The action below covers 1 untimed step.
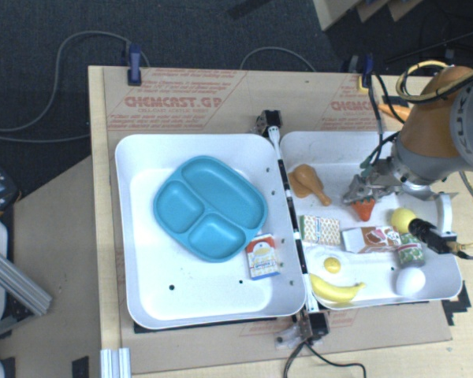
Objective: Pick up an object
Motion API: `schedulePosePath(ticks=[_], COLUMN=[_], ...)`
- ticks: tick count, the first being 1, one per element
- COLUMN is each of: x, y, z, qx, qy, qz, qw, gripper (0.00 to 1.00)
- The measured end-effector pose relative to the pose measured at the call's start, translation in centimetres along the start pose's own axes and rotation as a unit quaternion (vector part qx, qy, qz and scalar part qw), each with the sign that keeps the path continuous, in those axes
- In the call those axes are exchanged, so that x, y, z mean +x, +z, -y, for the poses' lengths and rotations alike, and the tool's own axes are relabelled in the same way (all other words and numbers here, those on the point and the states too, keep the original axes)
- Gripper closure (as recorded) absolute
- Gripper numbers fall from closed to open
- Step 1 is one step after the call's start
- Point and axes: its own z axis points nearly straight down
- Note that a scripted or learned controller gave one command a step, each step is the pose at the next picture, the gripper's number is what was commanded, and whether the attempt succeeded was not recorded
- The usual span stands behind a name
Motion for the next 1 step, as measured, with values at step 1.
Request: schedulePosePath(ticks=[1], x=[11.80], y=[-9.61], z=[-1.31], qx=[-0.006], qy=[-0.007], qz=[-0.002], qw=[1.0000], gripper=[1.00])
